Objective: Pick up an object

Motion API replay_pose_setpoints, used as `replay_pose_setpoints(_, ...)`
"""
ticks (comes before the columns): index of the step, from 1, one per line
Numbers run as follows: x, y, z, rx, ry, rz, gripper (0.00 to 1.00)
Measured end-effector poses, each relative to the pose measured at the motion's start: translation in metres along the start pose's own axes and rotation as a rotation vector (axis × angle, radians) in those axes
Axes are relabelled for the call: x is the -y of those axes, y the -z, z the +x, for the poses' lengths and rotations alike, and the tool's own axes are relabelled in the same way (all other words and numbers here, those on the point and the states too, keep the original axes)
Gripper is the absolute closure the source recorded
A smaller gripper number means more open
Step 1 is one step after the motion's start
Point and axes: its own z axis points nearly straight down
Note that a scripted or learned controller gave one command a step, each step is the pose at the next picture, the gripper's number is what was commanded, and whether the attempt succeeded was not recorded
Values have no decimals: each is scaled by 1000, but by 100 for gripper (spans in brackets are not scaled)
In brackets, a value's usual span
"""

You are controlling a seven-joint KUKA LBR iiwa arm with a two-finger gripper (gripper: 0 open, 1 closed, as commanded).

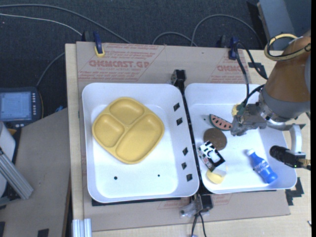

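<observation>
My gripper [239,127] hangs over the right bin [197,95], near its middle. Just left of it lies a watermelon slice [219,122], and below that a brown round piece [215,138]. A black-and-white object [211,154] and a pale yellow piece [216,176] lie near the bin's front left corner. A blue bottle [260,167] rests at the front right. I see nothing between the gripper's fingers, and their gap is hidden from this angle.
The left bin [94,95] holds a yellow divided plate [128,129]. Black clips line the divider [185,127] between the bins. A black part [286,156] of the arm juts out at the right bin's right rim.
</observation>
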Motion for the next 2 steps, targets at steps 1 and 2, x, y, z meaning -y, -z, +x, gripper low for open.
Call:
replay_pose_setpoints(1, 6, -3, 58, 0, 1, 0, 100)
replay_pose_setpoints(2, 1, 13, 110, 1, 1, -5, 100)
